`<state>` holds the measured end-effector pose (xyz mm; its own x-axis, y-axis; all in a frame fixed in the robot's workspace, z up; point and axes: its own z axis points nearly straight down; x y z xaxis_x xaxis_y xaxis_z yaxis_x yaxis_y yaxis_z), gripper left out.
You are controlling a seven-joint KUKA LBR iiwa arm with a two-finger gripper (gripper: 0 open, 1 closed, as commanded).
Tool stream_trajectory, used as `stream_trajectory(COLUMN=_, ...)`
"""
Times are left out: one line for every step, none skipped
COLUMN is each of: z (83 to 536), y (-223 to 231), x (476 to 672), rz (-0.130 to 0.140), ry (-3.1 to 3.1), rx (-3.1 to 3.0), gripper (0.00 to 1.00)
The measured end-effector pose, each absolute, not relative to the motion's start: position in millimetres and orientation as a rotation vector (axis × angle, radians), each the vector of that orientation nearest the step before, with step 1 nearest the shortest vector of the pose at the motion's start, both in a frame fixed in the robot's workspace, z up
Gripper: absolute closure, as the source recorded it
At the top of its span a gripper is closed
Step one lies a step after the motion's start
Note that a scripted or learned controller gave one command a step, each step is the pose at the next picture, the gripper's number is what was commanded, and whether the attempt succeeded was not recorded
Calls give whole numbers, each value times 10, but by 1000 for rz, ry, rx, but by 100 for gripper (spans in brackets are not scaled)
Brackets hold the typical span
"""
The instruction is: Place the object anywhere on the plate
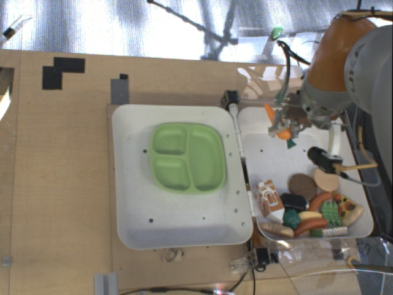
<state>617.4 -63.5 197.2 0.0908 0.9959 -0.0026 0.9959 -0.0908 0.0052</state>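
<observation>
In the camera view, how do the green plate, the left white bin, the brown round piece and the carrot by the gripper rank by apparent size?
Largest to smallest:
1. left white bin
2. green plate
3. brown round piece
4. carrot, though it sits higher, at the gripper, so nearness to the camera makes its size unsure, and part of it is hidden.
</observation>
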Motion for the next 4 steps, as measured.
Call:
stream_trajectory(z=1933, y=596, x=6165, rz=11, ry=2071, rx=2365, gripper=100)
stream_trajectory(z=1938, y=527, x=6171, rz=7, ry=2058, rx=2370, gripper=0)
stream_trajectory(z=2054, y=541, x=6190, rz=14, ry=2065, rx=2360, gripper=100)
stream_trajectory(z=2051, y=541, x=6189, rz=13, ry=2065, rx=2359, gripper=0)
